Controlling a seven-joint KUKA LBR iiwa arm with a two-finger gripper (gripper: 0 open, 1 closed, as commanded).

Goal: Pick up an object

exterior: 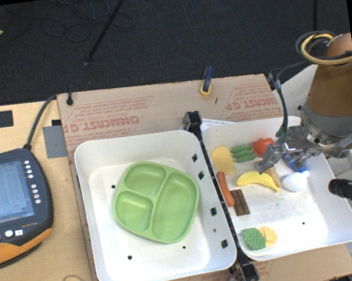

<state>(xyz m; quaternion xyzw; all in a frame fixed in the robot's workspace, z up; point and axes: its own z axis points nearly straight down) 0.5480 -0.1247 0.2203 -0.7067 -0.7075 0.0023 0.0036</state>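
The right bin holds several toy foods. A yellow banana lies in the middle, with a white egg to its right. At the back of the bin are a yellow piece, a green piece and a red piece. My gripper hangs low over the bin, just above the banana's right end and right of the red piece. A blue item sits partly hidden under the wrist. I see nothing held in the gripper.
A brown bar and an orange stick lie by the divider. A green and yellow piece sits at the bin's front. The left bin holds a green divided plate. A tablet lies far left.
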